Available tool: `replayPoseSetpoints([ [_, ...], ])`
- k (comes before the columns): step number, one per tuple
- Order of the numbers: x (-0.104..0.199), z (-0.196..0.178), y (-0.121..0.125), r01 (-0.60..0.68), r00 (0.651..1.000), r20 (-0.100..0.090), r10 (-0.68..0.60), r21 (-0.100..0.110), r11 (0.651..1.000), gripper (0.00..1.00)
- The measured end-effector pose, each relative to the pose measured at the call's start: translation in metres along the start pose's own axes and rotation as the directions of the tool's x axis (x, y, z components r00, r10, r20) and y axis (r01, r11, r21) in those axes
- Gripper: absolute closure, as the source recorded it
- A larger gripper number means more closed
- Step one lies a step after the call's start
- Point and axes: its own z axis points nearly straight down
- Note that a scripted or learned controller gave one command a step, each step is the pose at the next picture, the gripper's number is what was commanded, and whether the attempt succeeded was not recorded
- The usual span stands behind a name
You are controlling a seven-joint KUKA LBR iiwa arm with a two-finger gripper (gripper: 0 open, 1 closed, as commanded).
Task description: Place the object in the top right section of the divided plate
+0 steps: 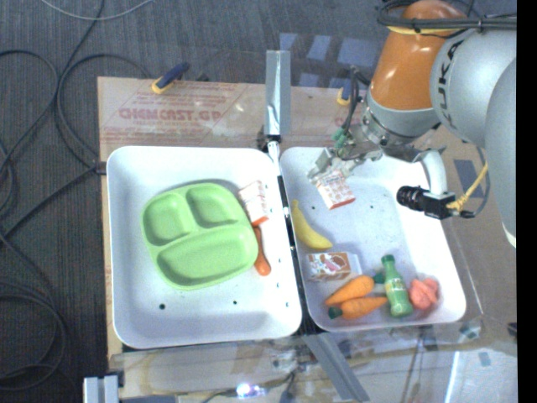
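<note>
A green divided plate [201, 233] lies in the left bin [126, 309]; its top right section [214, 205] holds nothing. My gripper [330, 172] hangs over the far left part of the right bin [436, 225]. It is shut on a small white packet with a red label [337, 191], which hangs tilted just below the fingertips. The packet is to the right of the divider between the bins, well away from the plate.
Beside the plate's right rim lie a white and red packet [254, 201] and an orange carrot [261, 257]. The right bin holds a banana [309, 229], a brown packet [329, 265], two carrots [356, 297], a green bottle [394, 286] and a pink item [425, 292].
</note>
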Motion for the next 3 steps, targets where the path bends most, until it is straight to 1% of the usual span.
replayPoseSetpoints([
  [1,0.07,0.039,0.04,-0.114,0.993,-0.004,0.114,0.001,0.993,1.0],
  [2,0.135,0.046,0.052,-0.121,0.993,-0.003,0.121,0.001,0.993,1.0],
  [3,0.135,0.045,0.052,-0.121,0.993,-0.003,0.121,0.001,0.993,0.0],
])
